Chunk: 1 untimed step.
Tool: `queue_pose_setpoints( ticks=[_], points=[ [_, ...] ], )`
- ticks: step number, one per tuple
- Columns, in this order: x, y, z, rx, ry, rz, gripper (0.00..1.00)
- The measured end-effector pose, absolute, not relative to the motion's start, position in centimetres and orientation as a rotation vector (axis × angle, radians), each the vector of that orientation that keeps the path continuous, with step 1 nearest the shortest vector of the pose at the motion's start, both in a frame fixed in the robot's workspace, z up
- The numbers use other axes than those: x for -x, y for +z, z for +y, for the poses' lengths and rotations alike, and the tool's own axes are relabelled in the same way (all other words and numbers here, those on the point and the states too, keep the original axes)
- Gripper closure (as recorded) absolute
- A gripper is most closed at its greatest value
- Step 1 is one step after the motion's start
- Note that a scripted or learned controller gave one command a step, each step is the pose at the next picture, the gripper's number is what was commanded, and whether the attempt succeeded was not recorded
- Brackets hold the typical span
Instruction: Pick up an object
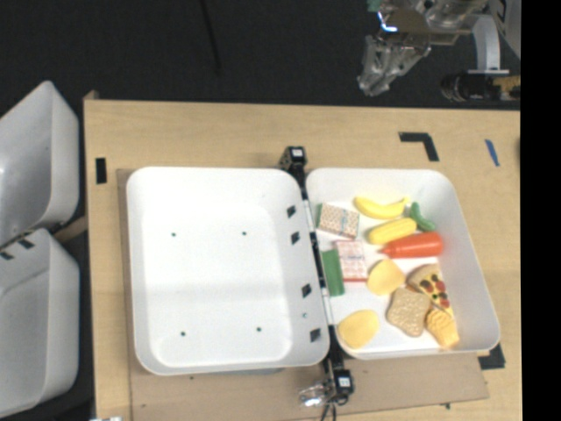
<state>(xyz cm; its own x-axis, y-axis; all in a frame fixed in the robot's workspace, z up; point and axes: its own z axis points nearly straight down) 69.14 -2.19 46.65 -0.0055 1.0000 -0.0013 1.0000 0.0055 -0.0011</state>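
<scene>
Toys are crowding the right bin (469, 261) — banana (379, 206), carrot (412, 246), cracker (338, 221) — leaving the left bin (210, 182) free. Gripper (379, 82) is hovering high beyond the bench, carrying nothing, awaiting a descent.

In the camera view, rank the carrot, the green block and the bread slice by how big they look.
1. Carrot, the longest.
2. Bread slice, shorter but broader; it covers about as much area as the carrot, so those two are close.
3. Green block, thin and clearly smallest.

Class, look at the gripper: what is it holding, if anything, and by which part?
Nothing is held. The gripper hangs above the bench, beyond the right bin, and no object shows between its fingers; the toy food lies in that bin.
</scene>
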Motion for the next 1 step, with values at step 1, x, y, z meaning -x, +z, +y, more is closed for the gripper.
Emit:
queue_pose_setpoints(
  ticks=[1],
  points=[
    [-69.12,49.75,5.89,-2.212,0.000,2.231,1.00]
  ],
)
